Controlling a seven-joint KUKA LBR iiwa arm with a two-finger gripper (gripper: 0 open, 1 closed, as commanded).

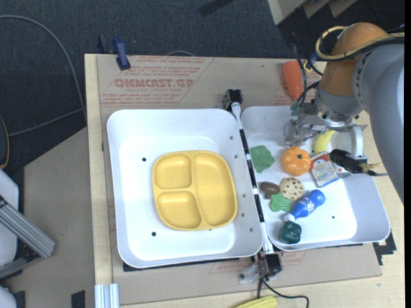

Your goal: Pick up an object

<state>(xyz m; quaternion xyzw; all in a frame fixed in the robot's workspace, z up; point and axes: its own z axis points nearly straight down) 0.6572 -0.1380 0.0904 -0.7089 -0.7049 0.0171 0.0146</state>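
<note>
The right bin (pixel 359 220) holds several small items. Among them are an orange fruit (pixel 296 161), a green piece (pixel 261 158), a yellow banana-like piece (pixel 323 140), a red and white packet (pixel 324 171), a speckled cookie (pixel 291 187), a brown piece (pixel 270 188), a blue bottle (pixel 308 204) and a dark green item (pixel 290 231). My gripper (pixel 300 132) hangs low over the back of this bin, just above the orange fruit and left of the yellow piece. I see nothing held in it.
The left bin (pixel 128 133) carries a yellow sectioned plate (pixel 194 189). An orange carrot-like object (pixel 292 79) lies on the bench behind the right bin. The grey arm with its orange band (pixel 347 50) covers the right bin's back right corner. A black clip (pixel 232 97) sits between the bins.
</note>
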